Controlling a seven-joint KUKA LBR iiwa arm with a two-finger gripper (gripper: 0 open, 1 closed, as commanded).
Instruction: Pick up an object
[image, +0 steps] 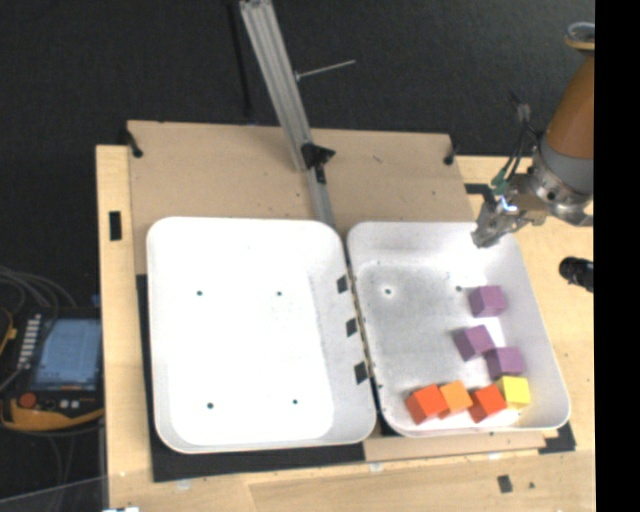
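The desk (250, 170) is a pale wooden board bearing two shallow white bins side by side. The left bin (245, 335) lies well away from the fingers, past the right bin's far wall. The right bin (420, 300) lies below and beside the fingers, its upper right rim just under them. A grey metal post (285, 95) rises at a slant from the desk's back edge, well apart from the fingers on the side toward the left bin. A handheld control pad (60, 365) with a blue screen sits off the desk at the far side, beyond the left bin.

The arm (565, 130) enters from the right, its orange band above the wrist. The gripper (490, 228) hangs over the upper right corner of the right bin. How far the fingers stand apart cannot be told at this size, and no object shows between them.

The blocks all lie in the right bin, on the near side of the fingers. A purple block (487, 300) is the closest, a short way below them with bare bin floor between. Further off are a second purple block (473, 341) and a third purple block (505, 361). Along the bin's near wall, farthest from the fingers, sit a yellow block (515, 390), a red block (488, 402), a light orange block (456, 397) and an orange block (428, 403), packed close together
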